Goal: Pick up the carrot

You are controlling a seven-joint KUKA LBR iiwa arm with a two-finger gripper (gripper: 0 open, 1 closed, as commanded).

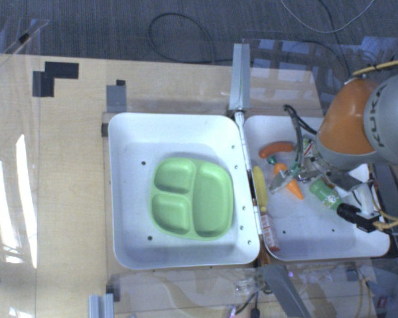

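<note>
We're seeing the carrot [290, 181] lying in the right bin [318, 244], near its middle, with the gripper [298, 173] sitting right over it, fingers down at the carrot, though we can't tell if they're clamping it or loose. A sausage [276, 149] is lying just behind it, a green bottle [324, 193] just to its right, a yellow stick [259, 187] along the bin's left wall. The left bin [126, 197] is carrying a green divided tray [191, 197].
</note>
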